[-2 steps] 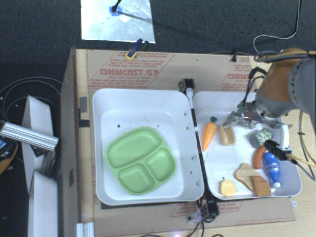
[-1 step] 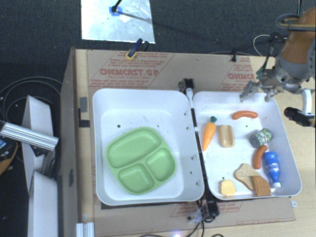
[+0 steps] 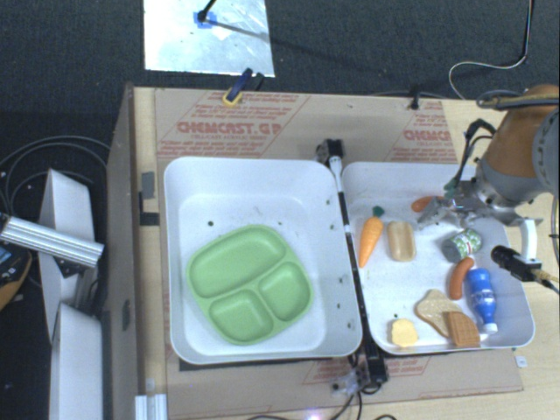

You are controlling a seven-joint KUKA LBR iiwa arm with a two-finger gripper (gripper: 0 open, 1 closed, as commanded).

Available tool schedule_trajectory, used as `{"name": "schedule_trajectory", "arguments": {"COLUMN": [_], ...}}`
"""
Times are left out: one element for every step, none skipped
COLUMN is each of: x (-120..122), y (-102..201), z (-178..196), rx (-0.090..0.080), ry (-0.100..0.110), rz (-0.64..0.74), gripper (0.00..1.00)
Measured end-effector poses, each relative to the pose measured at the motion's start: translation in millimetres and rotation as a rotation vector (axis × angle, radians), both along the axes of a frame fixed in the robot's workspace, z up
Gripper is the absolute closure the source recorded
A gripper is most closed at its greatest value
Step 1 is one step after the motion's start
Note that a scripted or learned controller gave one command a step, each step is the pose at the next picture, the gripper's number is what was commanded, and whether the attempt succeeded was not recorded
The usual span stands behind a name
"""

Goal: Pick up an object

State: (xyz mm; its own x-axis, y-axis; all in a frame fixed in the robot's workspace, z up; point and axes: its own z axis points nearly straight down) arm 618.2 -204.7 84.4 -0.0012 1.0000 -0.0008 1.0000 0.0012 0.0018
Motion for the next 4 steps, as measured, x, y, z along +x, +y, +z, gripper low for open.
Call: {"name": "schedule_trajectory", "arguments": {"x": [51, 52, 52, 2], "y": [23, 23, 109, 150], "z": [1, 13, 90, 117], "rx": [0.000, -0.002, 0.002, 0.001], "ry": [-0.002, -0.005, -0.004, -0.001], "rz": [0.003, 0.006, 0.004, 0.004], "gripper": [0.00, 1.00, 1.00, 1.00]}}
